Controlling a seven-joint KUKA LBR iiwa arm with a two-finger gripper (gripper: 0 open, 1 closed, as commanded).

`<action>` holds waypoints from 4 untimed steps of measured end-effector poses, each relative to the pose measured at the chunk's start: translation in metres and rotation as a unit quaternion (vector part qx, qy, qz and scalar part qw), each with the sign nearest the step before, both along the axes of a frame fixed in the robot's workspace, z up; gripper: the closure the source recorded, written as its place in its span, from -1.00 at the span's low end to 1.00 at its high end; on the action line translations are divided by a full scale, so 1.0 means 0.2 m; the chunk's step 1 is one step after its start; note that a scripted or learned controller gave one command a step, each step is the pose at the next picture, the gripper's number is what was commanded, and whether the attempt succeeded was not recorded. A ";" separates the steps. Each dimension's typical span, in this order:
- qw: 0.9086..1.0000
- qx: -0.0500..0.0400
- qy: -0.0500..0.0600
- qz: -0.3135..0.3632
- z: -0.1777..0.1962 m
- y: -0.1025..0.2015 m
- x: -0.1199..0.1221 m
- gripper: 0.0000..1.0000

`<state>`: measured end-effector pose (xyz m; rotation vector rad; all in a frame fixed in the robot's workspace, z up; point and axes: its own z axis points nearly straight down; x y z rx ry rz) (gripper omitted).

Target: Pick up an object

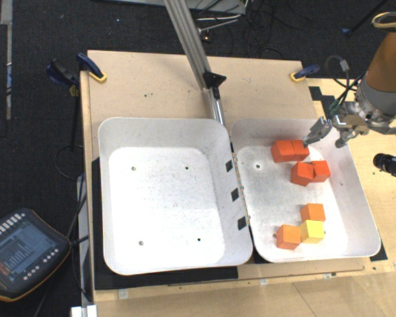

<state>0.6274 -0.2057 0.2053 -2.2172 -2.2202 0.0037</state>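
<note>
Hovering my gripper (pixel 330 132) with fingers spread and nothing between them at the right bin (pixel 360 203)'s far edge, I judge the pick not yet begun, the nearest orange block (pixel 290 150) lying just beside.

A pale wooden desk (pixel 158 88) sits on dark floor (pixel 33 111). A blue-and-yellow clamp (pixel 91 68) grips its 10 o'clock corner, and another clamp (pixel 303 73) its 1 o'clock corner. A slanted metal pole (pixel 188 35) runs from 12 o'clock down to the desk's middle. Tangled cables (pixel 251 25) lie on the floor beyond the far edge. A grey teach pendant (pixel 23 253) with an orange rim rests at 8 o'clock, off the desk.
</note>
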 end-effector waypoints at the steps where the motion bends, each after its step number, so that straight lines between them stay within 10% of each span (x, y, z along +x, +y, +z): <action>1: 1.000 -0.001 -0.001 0.001 0.01 0.00 0.00 -1.00; 4: 1.000 -0.003 -0.012 0.001 -0.43 0.03 0.08 -1.00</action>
